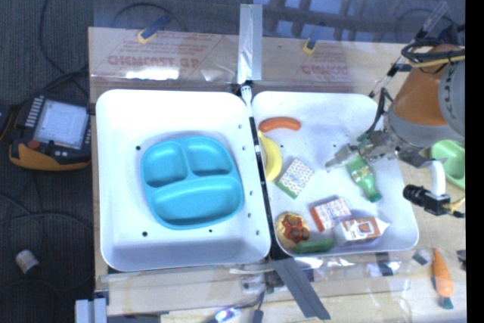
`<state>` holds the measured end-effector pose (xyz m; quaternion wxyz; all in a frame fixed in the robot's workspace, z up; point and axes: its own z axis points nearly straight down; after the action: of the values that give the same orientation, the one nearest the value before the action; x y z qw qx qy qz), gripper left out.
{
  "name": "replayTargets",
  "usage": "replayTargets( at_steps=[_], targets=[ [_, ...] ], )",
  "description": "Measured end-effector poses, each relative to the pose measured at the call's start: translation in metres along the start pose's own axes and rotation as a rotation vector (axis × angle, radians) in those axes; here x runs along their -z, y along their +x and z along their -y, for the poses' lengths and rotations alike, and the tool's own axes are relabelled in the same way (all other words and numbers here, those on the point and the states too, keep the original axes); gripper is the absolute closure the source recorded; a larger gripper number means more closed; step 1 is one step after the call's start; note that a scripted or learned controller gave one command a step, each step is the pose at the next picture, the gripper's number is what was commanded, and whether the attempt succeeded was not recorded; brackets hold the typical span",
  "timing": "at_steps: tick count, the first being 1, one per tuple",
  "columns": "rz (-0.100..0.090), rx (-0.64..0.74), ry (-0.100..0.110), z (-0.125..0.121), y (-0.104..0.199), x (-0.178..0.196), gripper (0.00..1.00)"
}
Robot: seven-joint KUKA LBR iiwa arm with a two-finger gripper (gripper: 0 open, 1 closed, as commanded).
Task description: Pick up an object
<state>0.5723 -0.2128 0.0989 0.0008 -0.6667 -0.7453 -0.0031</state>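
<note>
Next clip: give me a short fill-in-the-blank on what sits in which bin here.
1. The light blue divided plastic tray lies in the ____ white bin.
2. The orange sausage-shaped toy lies near the right white bin's ____ edge.
3. The yellow banana lies against the ____ between the bins.
4. The two-finger gripper is beside a ____ plastic bottle.

Missing words: left; far; divider; green

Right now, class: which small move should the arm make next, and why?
Probably lower straight down: the gripper hovers in the right bin, just beside the green bottle, with nothing visibly between its fingers.
</note>
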Motion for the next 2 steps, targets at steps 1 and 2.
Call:
replayTargets(
  at_steps=[1, 2],
  targets=[
    [0.000, 0.000, 0.003, 0.001, 0.000, 0.007, 1.00],
    [0.005, -0.252, -0.007, -0.005, -0.010, -0.008, 1.00]
  ],
)
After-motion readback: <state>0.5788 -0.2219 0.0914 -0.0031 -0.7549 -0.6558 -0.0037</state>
